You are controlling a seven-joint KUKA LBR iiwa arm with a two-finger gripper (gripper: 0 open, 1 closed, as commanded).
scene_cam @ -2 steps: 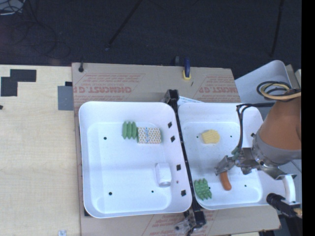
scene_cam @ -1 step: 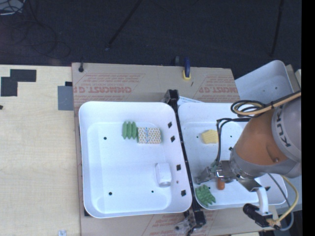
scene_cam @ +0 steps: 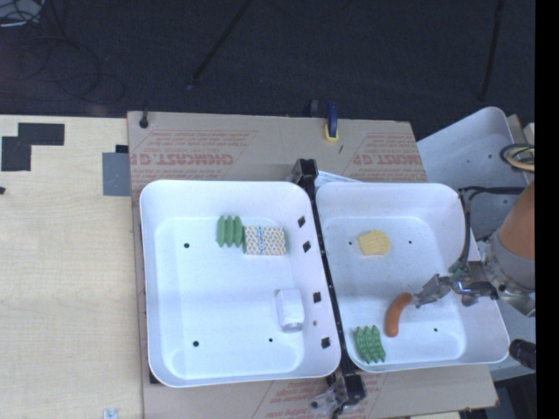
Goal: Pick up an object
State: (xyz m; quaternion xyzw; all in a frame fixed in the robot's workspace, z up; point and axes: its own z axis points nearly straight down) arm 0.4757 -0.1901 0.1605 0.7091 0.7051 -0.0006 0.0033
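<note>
The two-finger metal gripper sits low in the right white plastic bin, at the lower right of the frame, its fingers slightly apart and holding nothing. It points toward the small orange sausage-shaped toy just beside it, probably because this piece lies apart from the others and is easy to take

End effector low, arm reaching leftward

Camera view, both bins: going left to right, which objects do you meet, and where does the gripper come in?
Green ridged piece → speckled pad → white cup → green ridged block → yellow piece → orange sausage → gripper, last, reaching in from the right.
</note>
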